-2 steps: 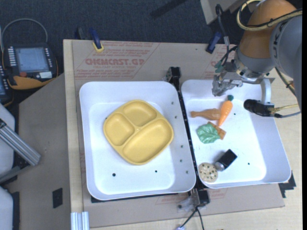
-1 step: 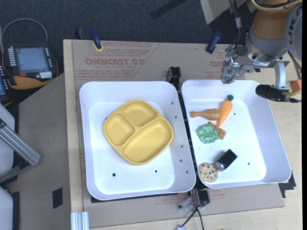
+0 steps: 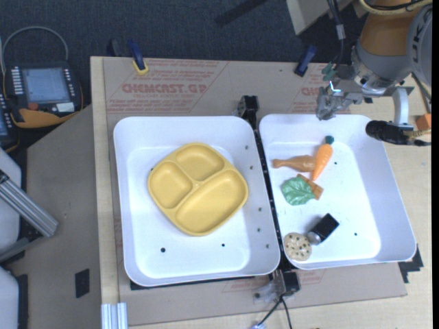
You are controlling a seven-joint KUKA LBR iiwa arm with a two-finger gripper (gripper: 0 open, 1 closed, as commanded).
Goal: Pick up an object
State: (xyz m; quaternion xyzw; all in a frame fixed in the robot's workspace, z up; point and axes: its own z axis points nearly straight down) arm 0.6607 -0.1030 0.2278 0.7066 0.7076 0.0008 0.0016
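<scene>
The pincer (image 3: 331,108), its state not discernible, is seen above the right bin's (image 3: 391,204) far rim, the carrot (image 3: 321,159) lying just nearer, slanted lengthwise.

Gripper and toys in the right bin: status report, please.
Gripper above right bin's far rim, holding nothing. Carrot, cookie lying in bin, untouched. Nothing in the way.

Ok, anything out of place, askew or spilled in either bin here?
Nothing stands out. The yellow divided plate sits flat in the left bin; the carrot, green leaf and cookie lie loose in the right bin.
</scene>
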